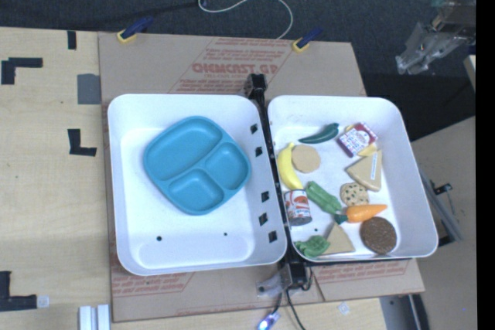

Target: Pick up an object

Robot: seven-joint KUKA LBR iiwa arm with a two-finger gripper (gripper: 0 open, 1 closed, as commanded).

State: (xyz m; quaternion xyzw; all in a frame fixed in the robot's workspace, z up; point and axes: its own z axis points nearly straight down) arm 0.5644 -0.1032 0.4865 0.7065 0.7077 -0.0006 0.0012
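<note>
The bench (46,189) is carrying two white bins; the left bin (124,189) is holding a blue divided plate (196,164), the right bin (406,166) a crowd of toy foods: banana (288,168), brown cookie (378,234), carrot (365,212). Being packed so tight, a neighbour is risking getting nudged or pinched. The hand (421,52) is hanging blurred, top right, well apart; I cannot tell its opening.

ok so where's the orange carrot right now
The small orange toy carrot lies in the right white bin, toward its lower right, just above the round brown cookie and below the chocolate-chip cookie.
</note>
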